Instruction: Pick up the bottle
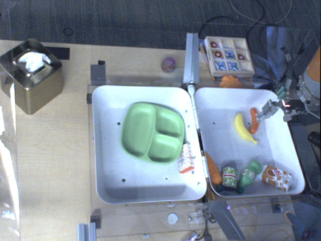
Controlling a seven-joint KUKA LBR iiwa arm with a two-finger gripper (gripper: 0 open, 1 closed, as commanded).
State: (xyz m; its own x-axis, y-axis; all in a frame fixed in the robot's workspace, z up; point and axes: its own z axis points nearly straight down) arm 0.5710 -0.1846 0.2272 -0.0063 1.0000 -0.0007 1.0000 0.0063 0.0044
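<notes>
The bottle (249, 173) is small and green with a dark cap. It lies tilted near the front wall of the right bin (286, 134), between a green can (229, 176) and an orange juice carton (277, 178). My gripper (265, 110) reaches in over the right bin's far right side, just right of a small red sausage (254, 121). It is well behind the bottle and apart from it. Nothing is seen held in it.
A banana (244, 128) lies beside the sausage, and a carrot (213, 170) rests along the right bin's left wall. The left bin (108, 134) holds a green divided plate (153, 132) and a small packet (186, 160). A brass tissue box (31, 75) and a tic-tac-toe board (228, 56) sit outside the bins.
</notes>
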